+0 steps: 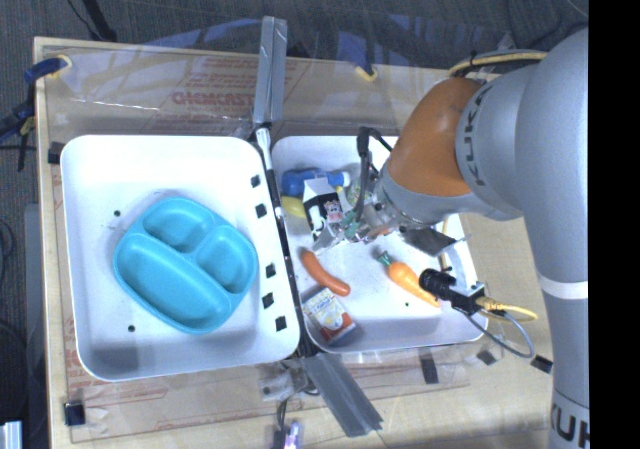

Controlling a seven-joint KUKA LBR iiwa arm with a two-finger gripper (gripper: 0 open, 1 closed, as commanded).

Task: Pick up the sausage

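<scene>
The sausage (325, 272), orange-red and short, lies on the floor of the right bin (400, 322), near its left wall. My gripper (345, 222) hangs over the middle of that bin, just up and to the right of the sausage and apart from it. The arm's orange band and grey wrist cover the bin's upper right part.
A toy carrot (408, 279) lies right of the sausage. A small packet (330, 315) rests at the bin's front left. A blue and yellow item (302, 187) sits at the back left. The left bin (90, 337) holds a blue divided plate (185, 262).
</scene>
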